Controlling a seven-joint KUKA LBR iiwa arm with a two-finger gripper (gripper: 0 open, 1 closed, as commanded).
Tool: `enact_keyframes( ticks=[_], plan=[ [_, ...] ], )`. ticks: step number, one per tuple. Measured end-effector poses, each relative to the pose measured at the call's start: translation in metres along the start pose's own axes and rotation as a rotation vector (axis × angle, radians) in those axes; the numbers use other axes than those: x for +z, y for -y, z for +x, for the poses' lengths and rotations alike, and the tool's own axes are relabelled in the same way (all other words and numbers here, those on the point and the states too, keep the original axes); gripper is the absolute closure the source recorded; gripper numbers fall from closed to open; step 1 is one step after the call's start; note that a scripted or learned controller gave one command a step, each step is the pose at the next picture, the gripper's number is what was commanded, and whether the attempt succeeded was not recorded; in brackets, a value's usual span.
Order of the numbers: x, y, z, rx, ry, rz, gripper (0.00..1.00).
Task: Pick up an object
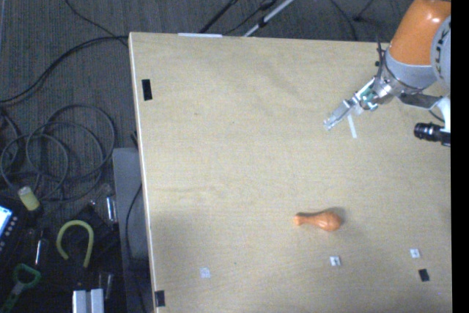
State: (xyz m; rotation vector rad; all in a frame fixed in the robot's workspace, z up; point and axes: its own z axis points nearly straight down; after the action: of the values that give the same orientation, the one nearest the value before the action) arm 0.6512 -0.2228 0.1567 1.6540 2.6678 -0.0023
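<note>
A small orange object [319,221], shaped like a pear with a thin neck pointing left, lies on the tan bench top [234,157] toward the front right. My gripper [341,127] hangs at the upper right, well behind the object and slightly to its right. Its two thin fingers are spread apart, open, with nothing between them. The grey arm with its orange band [418,29] comes in from the right edge.
A black tag [146,89] is near the bench's left edge, and small white and black markers [335,261] lie at the front right. Cables and tools cover the floor on the left, and tripod legs stand behind the bench.
</note>
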Motion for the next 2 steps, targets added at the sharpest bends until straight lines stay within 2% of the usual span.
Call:
enact_keyframes(
  ticks=[1,2],
  plan=[
    [0.062,-0.016,-0.007,-0.014,0.000,0.002,0.00],
    [0.052,-0.017,-0.007,-0.016,0.004,0.003,1.00]
  ],
)
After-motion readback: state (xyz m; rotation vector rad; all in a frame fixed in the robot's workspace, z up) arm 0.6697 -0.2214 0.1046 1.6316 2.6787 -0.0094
